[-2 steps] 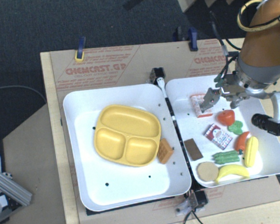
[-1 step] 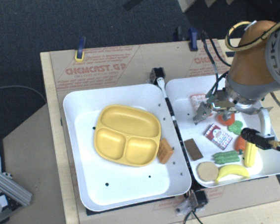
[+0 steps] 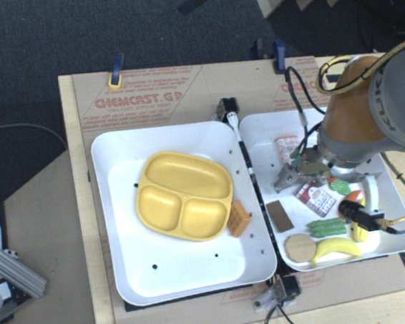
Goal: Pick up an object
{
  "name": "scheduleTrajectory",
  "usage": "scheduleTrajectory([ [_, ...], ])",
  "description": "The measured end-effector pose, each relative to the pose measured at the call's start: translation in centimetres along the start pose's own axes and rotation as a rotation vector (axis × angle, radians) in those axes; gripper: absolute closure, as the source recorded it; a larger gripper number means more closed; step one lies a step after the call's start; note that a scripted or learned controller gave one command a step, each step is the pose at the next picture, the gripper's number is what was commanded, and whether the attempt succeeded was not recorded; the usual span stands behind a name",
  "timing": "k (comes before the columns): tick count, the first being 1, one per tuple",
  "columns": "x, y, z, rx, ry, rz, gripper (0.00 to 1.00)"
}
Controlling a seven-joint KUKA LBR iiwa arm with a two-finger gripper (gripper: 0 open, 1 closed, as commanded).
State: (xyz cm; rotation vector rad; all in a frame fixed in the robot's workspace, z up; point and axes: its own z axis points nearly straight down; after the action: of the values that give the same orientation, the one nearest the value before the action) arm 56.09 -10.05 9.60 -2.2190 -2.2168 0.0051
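Observation:
My gripper (image 3: 291, 176) hangs low over the middle of the right bin (image 3: 258, 129), at the end of the grey and orange arm (image 3: 359, 112) that reaches in from the right. Just below and right of it lies a red and white packet (image 3: 319, 198). A white packet (image 3: 286, 146) lies above it, and a brown flat rectangle (image 3: 279, 216) lies below and to its left. Along the bin's front edge are a round tan disc (image 3: 299, 247), a banana (image 3: 335, 250) and a green piece (image 3: 327, 227). Nothing shows as held.
The left bin (image 3: 128, 273) holds a yellow divided plate (image 3: 183, 196), with a small orange-brown block (image 3: 238, 219) at its right rim. The ridge between the bins runs just left of the gripper. Black cables loop over the right bin's back and right side.

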Motion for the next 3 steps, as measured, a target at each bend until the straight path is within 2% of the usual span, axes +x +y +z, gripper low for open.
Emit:
scheduleTrajectory([
  [1, -0.1, 0.2, 0.8, -0.011, -0.004, 0.000, 0.00],
  [2, -0.4, 0.5, -0.6, -0.022, -0.010, 0.003, 1.00],
  [3, 0.2, 0.6, -5.0, -0.011, -0.002, -0.002, 1.00],
])
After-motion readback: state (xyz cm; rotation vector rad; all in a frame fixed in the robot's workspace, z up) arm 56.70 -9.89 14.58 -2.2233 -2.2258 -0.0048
